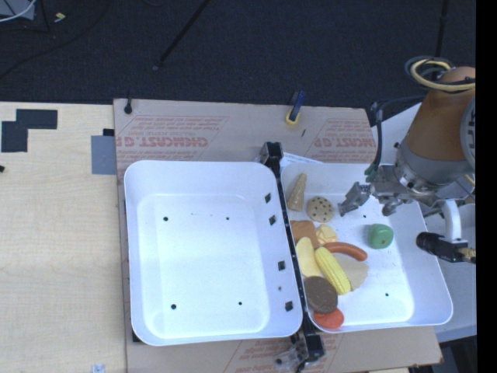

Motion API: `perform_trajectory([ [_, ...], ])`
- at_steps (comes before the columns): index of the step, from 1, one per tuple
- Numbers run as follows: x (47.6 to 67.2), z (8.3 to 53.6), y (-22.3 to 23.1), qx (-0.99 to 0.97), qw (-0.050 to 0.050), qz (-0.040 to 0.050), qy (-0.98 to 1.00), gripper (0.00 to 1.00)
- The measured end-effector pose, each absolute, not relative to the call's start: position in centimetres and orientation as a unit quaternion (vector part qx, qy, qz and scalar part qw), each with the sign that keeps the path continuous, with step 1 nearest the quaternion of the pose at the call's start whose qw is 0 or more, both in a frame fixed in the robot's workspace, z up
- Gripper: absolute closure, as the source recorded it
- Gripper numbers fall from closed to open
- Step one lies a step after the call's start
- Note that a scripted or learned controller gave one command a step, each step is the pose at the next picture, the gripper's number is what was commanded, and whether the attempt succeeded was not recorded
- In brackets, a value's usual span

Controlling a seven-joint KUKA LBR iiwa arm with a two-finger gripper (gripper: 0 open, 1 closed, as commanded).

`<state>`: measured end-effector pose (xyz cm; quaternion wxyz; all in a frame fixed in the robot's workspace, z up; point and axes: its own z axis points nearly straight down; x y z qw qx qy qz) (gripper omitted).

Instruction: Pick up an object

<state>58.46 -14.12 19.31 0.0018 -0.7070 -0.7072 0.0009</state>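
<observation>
The gripper (359, 198) hangs over the upper middle of the right bin (423, 305), fingers slightly apart and nothing between them. The cookie (319, 208) lies just to its left, the cone (297, 192) beyond that with its long axis running up-frame, and the green ball (380, 236) sits alone, lower right of the fingers. The bin floor around the ball is bare white, roomier than the crowded pile along the left wall, so I'd judge it the easier grab.

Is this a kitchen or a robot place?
Most likely a robot lab, not a kitchen. A grey and orange robot arm reaches over two white bins, the food looks like toys, such as plastic corn, and cables lie on dark carpet.
</observation>
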Motion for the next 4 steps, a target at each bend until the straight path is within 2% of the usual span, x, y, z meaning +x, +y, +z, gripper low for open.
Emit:
perform_trajectory([
  [1,54.5,8.3,-10.3,-0.708,0.002,0.0015,-0.706,0.00],
  [2,63.4,8.8,-10.1,-0.706,-0.001,-0.0010,-0.708,0.00],
  [3,60.1,8.7,-8.1,-0.708,0.003,0.0018,-0.706,0.00],
  [4,60.2,9.8,-8.3,-0.709,0.002,0.0017,-0.705,1.00],
])
